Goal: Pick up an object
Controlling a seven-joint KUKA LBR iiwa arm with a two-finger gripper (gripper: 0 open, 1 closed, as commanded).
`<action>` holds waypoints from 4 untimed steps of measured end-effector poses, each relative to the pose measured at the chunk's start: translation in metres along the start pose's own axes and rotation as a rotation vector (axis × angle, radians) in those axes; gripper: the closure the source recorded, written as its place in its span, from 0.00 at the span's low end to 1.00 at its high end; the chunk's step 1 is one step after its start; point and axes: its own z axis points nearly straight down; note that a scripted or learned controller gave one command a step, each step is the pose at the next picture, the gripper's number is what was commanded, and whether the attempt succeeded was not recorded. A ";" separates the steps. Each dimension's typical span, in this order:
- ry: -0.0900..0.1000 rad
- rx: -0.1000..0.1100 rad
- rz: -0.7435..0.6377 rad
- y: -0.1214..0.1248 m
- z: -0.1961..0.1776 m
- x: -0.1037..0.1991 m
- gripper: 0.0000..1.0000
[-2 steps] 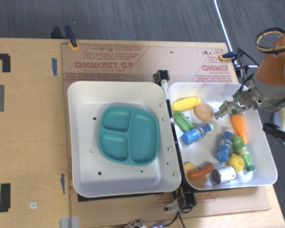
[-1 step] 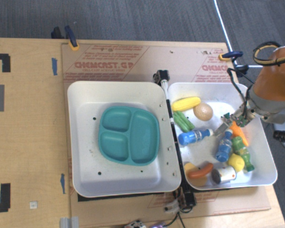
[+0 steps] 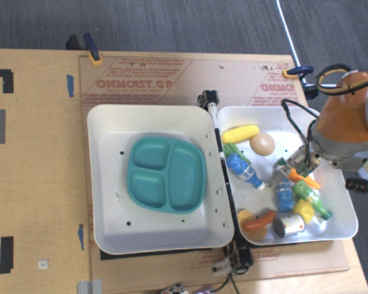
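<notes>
Heaped toy groceries (image 3: 281,208) are seen crowding the right bin (image 3: 349,228) at lower right, within reach of the gripper (image 3: 292,166) lowered among them, its grip impossible to judge, while a teal divided tray (image 3: 167,173) is left alone in the left bin (image 3: 104,164).

A light wooden bench (image 3: 30,182) fills most of the view, with a brown printed board (image 3: 172,81) clamped flat on it. Blue tape marks (image 3: 70,85) and black corner marks (image 3: 3,80) sit on the wood. Beyond lies grey carpeted floor (image 3: 172,14), crossed by a white cable (image 3: 285,20).
</notes>
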 end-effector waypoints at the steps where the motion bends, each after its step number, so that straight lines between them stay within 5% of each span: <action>1: -0.002 -0.001 -0.078 0.001 -0.001 0.042 0.00; 2: -0.007 -0.004 -0.343 -0.021 -0.001 0.082 0.00; 4: -0.007 -0.004 -0.266 -0.015 -0.001 0.105 0.00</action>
